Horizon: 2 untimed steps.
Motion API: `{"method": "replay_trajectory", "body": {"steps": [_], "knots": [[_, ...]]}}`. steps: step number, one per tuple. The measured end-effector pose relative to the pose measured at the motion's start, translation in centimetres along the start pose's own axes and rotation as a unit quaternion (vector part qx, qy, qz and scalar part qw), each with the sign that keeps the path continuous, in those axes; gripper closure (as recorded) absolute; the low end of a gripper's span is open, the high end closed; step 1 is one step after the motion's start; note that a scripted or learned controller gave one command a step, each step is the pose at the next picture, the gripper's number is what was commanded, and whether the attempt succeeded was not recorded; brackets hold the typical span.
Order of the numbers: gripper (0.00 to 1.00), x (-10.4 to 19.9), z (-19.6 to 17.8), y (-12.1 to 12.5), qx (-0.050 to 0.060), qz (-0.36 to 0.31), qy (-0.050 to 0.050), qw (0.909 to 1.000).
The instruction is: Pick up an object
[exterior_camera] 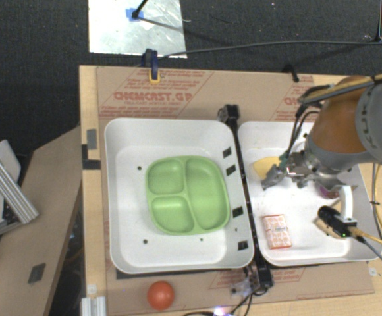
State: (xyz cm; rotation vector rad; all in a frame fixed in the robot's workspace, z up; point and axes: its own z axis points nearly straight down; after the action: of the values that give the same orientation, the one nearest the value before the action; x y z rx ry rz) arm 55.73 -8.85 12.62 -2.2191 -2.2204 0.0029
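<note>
Hanging low in the right bin [309, 261], near its left wall: gripper [274, 176], grey, reaching in from the right. Open or closed: cannot tell from this angle. Nothing seen held.

Item 1, nearest candidate: yellow object [265, 166]. Pale yellow, rounded outline, smooth, no markings legible. Lies on the bin floor just beside the gripper tip, its right side hidden under the gripper; contact cannot be confirmed.

Item 2: small box [276, 231], flat, white with a red printed face, lying near the front rim, apart from the gripper.

Item 3: purple object [327, 191], mostly hidden beneath the wrist; form unclear.

Risks, judged:
- A rounded shape taken off-centre is likely to squirt sideways toward the dividing wall.
- A closure landing beside the yellow object would take only air.
- The nearby bin wall leaves little room for a corrected approach.
- The box, lying flat, offers low edges only.

Left bin [132, 143]: green divided plate [188, 195], three compartments.

Desk [178, 87]: orange ball [160, 295], in front of the left bin.
</note>
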Motion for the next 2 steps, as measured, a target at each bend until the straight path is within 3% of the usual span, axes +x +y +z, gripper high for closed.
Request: {"method": "replay_trajectory", "body": {"steps": [1, 2], "knots": [[0.0, 0.0, 4.4, 0.0, 0.0, 0.0, 0.0, 1.0], [1.0, 0.0, 3.1, 0.1, -0.003, 0.0, 0.0, 1.0]]}}
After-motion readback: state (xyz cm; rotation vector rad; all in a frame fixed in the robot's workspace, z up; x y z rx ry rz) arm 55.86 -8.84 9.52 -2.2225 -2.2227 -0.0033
